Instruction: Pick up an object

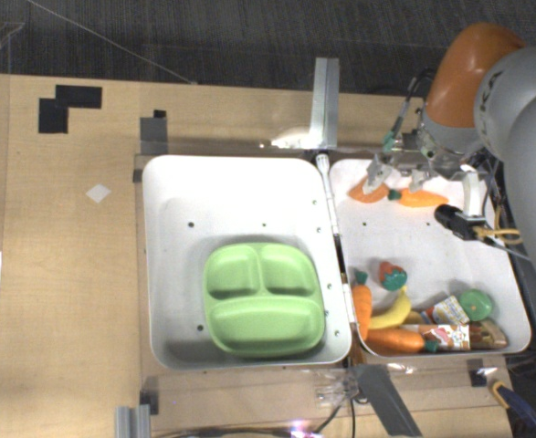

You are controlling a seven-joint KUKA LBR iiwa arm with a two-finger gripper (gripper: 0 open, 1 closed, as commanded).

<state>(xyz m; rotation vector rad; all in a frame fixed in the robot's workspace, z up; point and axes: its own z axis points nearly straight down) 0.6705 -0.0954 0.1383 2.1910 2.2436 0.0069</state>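
**benchwatcher:** Arm's reaching in from the right, and the hand [401,173] is low over the far end of the right bin [487,267]. Two orange carrots lie right under it, one to the left [366,192] and one to the right [423,199]. Fingers look spread apart with nothing between them, though it's cluttered there, so don't quote me.

**toyfood_fan:** They look like toy food to me: light, stiff, smooth plastic, probably slippery. I'd pinch across the thick middle, not the tapered tip, or it'll squirt out.

**benchwatcher:** The pile at the near end of that bin looks worse: banana [391,312], another carrot [395,339], packets all touching. The left bin [172,245] holds a green divided plate [264,297], flat and awkward to grab.
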